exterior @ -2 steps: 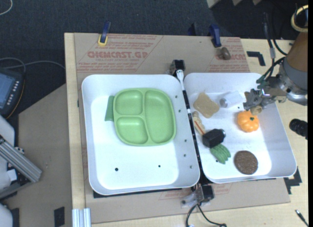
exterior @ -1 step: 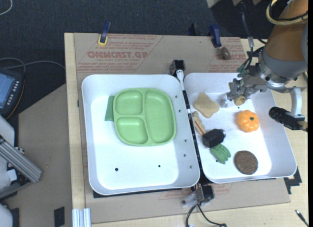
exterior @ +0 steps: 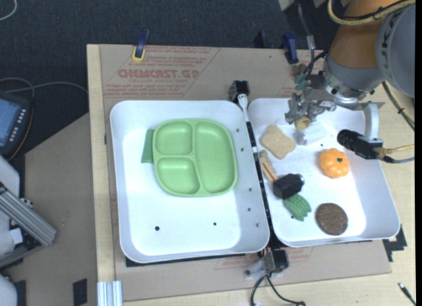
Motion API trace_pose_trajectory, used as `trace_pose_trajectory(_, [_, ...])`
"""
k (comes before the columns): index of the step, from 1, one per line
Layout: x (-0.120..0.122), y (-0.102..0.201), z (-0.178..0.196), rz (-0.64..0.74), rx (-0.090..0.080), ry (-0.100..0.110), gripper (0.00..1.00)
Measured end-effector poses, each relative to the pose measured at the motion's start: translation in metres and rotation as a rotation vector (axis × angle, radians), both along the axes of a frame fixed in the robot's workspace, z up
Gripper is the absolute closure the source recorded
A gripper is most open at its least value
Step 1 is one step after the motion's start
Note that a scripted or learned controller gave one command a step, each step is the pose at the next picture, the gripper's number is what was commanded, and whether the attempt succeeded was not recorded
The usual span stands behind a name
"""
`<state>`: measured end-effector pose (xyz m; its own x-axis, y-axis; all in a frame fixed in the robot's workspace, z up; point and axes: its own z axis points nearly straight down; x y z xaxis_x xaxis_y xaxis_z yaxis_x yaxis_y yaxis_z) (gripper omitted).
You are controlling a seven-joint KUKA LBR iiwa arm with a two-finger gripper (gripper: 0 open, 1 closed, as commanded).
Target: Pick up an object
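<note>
Gripper (exterior: 302, 117) hovers over right bin (exterior: 379, 196), far end; something small and pale at fingertips, grip state cannot tell. Nearest pick: bread slice (exterior: 277, 143), just below-left of tool. Descend straight, centre on slice. Pumpkin (exterior: 334, 163) off to right; black block (exterior: 287, 184), green toy (exterior: 298, 206), brown disc (exterior: 331, 218) farther down. Bin divider crowds slice's left.

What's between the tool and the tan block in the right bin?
Nothing visible. The tool hangs above the back of the right bin, and the tan block lies just forward and left of it on bare bin floor. The orange pumpkin sits off to the other side.
</note>
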<state>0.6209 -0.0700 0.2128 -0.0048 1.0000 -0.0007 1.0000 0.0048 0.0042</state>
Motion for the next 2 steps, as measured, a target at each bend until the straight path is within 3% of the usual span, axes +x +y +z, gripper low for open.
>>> trace_pose_trajectory(1, [0.041,0.035,0.016,0.001,0.001,-0.003,1.00])
trace_pose_trajectory(2, [0.045,0.043,0.005,-0.003,0.000,0.004,1.00])
